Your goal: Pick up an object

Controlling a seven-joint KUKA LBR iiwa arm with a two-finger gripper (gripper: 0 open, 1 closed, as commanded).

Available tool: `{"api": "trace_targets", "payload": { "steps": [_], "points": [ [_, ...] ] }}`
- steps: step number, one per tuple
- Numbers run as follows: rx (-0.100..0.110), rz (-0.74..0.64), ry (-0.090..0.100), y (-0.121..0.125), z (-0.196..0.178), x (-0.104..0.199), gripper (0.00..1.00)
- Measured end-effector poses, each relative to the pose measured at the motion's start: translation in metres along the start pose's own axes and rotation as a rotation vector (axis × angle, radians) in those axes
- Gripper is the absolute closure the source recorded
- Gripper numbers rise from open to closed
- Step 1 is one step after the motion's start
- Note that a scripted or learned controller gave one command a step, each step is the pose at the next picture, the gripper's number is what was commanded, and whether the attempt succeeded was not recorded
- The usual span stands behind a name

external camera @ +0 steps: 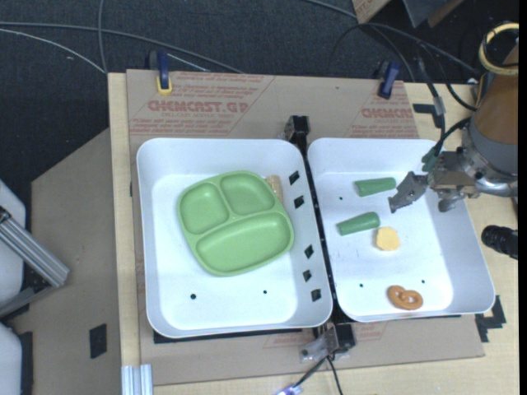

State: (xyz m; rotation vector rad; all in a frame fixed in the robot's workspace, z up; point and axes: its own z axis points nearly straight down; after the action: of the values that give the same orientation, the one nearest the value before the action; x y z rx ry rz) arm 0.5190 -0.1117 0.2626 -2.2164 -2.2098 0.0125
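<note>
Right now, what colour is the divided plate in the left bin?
Light green. The divided plate, with three compartments, shows best in the camera view, against the white left bin.

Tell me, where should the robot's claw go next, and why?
Probably a little left and down onto the upper green piece. The gripper hovers just beside it in the right bin with nothing between its fingers, so that piece looks like the nearest thing to grab.
</note>
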Motion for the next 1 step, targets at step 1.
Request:
{"api": "trace_targets", "payload": {
  "steps": [1],
  "points": [
    [-0.013,-0.003,-0.002,0.0021,-0.0061,0.0002,0.0]
  ]
}}
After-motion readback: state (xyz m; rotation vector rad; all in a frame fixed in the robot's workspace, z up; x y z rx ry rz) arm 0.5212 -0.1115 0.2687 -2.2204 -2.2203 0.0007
